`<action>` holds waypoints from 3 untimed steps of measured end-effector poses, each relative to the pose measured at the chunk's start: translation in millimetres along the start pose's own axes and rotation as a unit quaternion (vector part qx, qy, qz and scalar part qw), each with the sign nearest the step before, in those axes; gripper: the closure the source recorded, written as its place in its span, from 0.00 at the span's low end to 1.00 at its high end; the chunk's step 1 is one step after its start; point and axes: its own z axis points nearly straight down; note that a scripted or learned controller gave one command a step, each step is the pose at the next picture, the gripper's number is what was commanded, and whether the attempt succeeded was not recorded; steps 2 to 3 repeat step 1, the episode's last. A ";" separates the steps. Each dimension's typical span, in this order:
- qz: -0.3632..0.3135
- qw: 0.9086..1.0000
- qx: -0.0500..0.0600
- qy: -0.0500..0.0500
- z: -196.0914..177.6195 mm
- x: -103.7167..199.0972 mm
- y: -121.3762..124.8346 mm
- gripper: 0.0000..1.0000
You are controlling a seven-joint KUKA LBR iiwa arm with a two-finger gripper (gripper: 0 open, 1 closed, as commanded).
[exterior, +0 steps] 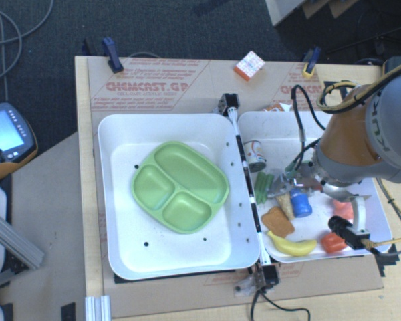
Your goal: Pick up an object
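Reading "CHEMCAST GP" on board (red print) behind green tray.

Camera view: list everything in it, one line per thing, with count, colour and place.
bins: two, white, side by side on the bench
divided plate: one, green, in the left bin
banana: one, yellow, near edge of the right bin
blue object: one, blue, middle of the right bin
brown piece: one, brown, just above the banana
red object: one, red, right of the banana
small box: one, orange and white, on the bench behind the bins
clamps: two, blue, far bench edge
arm: one, grey with orange band, over the right bin
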 end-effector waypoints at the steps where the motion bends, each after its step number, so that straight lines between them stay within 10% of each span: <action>1: -0.001 1.000 -0.003 0.000 -91.7 36.7 27.7 1.00; 3: -0.001 1.000 -0.003 0.000 -91.7 36.7 27.7 1.00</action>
